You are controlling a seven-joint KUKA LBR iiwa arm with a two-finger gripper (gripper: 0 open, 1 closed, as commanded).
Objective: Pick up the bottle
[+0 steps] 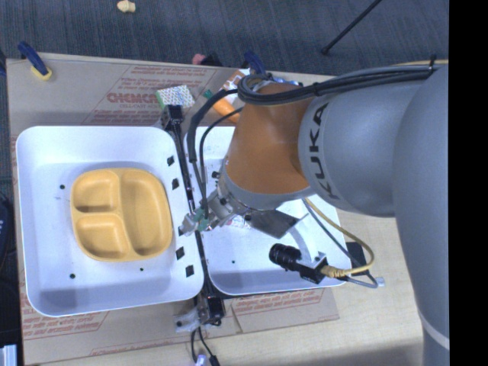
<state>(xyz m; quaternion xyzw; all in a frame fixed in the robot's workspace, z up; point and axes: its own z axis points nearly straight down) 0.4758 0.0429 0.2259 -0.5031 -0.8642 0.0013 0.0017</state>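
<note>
My grey and orange arm reaches in from the right and covers most of the right bin (252, 280). The gripper (200, 218) is low at that bin's left wall, close to the divider between the two bins. A small greenish and white bit shows at its tip; I cannot tell what it is. An orange object (223, 107) peeks out behind the arm at the right bin's far left corner, mostly hidden. What lies under the arm is hidden.
A yellow divided plate (120, 212) lies in the left bin (46, 158). A small checkered packet (175, 96) rests on the cardboard beyond the bins. A blue clamp (34, 59) grips the bench's far left corner.
</note>
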